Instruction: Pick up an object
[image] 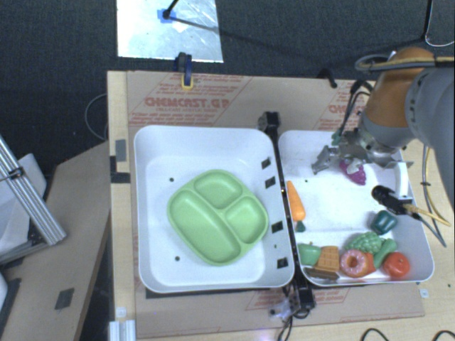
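Holding toy food [355, 258], right bin [313, 144]; green plate [217, 217] left; gripper [343, 156] state unclear.

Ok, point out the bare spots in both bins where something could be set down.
Left bin: bare floor rings the green divided plate, widest along the far wall. Right bin: an open patch mid-floor, between the carrot and the green pepper. Crowded: its near edge, around the doughnut, and its far side under the end effector.

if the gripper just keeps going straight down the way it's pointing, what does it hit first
Most likely the purple object right beneath the gripper, near the back of the right bin. Depth is hard to judge from this slanted view, so it could instead meet the bin's white floor beside it.
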